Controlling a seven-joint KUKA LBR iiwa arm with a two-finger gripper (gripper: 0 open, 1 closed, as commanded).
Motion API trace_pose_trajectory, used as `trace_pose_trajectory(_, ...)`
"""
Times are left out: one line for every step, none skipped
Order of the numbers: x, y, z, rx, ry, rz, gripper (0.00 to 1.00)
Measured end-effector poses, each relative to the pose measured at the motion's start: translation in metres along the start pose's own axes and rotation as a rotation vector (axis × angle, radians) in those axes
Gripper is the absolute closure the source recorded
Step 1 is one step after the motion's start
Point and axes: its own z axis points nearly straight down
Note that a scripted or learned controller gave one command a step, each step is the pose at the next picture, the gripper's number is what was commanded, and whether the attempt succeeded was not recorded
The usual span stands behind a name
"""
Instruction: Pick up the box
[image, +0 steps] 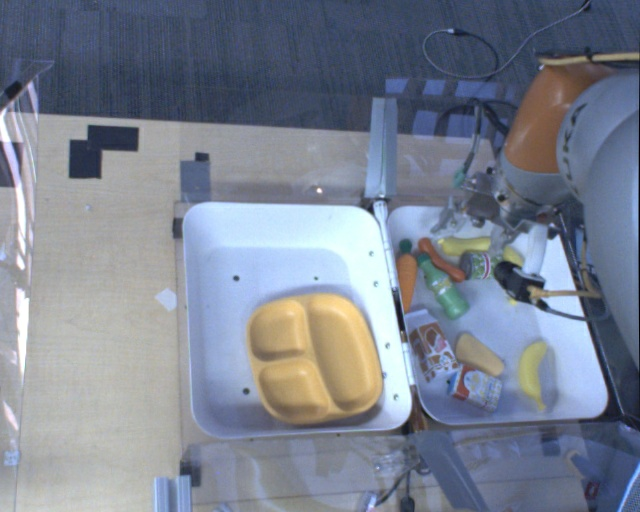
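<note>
Beside the left bin: we take the yellow three-compartment plate (315, 356) as our landmark; it lies in the left bin (215, 245), toward that bin's near right corner.
Right bin (585, 395): just right of the plate, across the two rims that meet.
Box (433, 349): we see a small red-and-white carton lying flat against the right bin's left wall, just right of the plate, touching nothing of the arm.
Near the box: a red-and-white can (477, 388) on its side and a tan bread-like piece (480, 355), both further right of the plate.
Banana (537, 373): well right of the plate, near the bin's right wall.
Carrot (406, 278) and green bottle (445, 292): up and right of the plate.
Gripper (487, 217): we find it low over the right bin's far end, well apart from the box; whether it is open or closed, we cannot tell.
Arm (560, 125): grey with orange band, far up and right of the plate.
</note>
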Motion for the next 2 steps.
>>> trace_pose_trajectory(-0.026, -0.023, 0.085, 0.005, 0.0, 0.039, 0.0)
trace_pose_trajectory(-0.115, -0.06, 0.097, -0.005, -0.003, -0.023, 0.0)
